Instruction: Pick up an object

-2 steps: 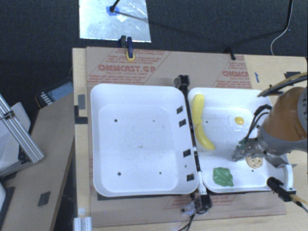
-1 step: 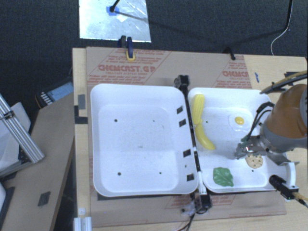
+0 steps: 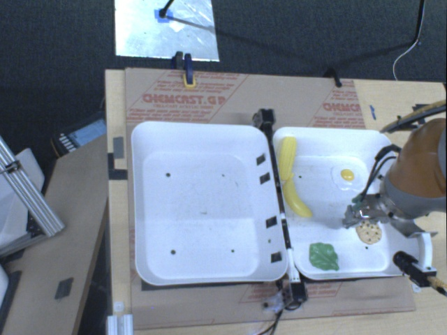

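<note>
The claw (image 3: 357, 217), its opening impossible to tell, hovered just beside the round tan cookie (image 3: 369, 233), which could slip sideways if struck off-centre.

**Four small items in the right-hand bin**

A tan, speckled cookie (image 3: 369, 233) lies flat just beside the gripper (image 3: 358, 217), almost under it. A fried egg (image 3: 347, 175), white with a yellow yolk, sits a little beyond the gripper. A yellow banana (image 3: 292, 176) stretches lengthwise well to the gripper's far side. A green leafy piece (image 3: 324, 256) rests nearer the front, close by.
</note>
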Robot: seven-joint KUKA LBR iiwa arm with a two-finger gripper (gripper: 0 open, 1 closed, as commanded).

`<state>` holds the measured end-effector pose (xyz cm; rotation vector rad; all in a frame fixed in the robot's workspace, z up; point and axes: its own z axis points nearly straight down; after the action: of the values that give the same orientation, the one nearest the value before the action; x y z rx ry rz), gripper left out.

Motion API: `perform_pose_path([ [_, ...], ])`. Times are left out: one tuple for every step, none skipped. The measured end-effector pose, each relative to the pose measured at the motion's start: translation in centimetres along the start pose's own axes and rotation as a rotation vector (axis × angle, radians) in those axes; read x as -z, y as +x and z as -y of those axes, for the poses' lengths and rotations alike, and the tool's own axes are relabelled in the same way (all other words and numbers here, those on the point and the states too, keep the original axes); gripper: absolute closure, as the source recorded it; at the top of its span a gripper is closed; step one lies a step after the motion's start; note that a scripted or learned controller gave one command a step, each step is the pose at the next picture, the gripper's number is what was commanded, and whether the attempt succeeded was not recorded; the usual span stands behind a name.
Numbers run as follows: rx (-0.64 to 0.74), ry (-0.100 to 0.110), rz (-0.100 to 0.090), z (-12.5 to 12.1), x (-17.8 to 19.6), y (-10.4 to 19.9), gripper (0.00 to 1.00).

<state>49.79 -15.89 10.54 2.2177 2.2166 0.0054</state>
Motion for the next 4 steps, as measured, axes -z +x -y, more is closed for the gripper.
perform_pose_path([
  [0.001,0.005,-0.002,1.1,-2.1,-0.4,1.00],
  [0.006,0.006,-0.003,1.1,-2.1,2.6,1.00],
  [0.005,0.002,-0.001,1.0,-1.0,2.5,1.00],
  [0.008,0.005,-0.002,-0.4,-2.1,5.1,1.00],
])
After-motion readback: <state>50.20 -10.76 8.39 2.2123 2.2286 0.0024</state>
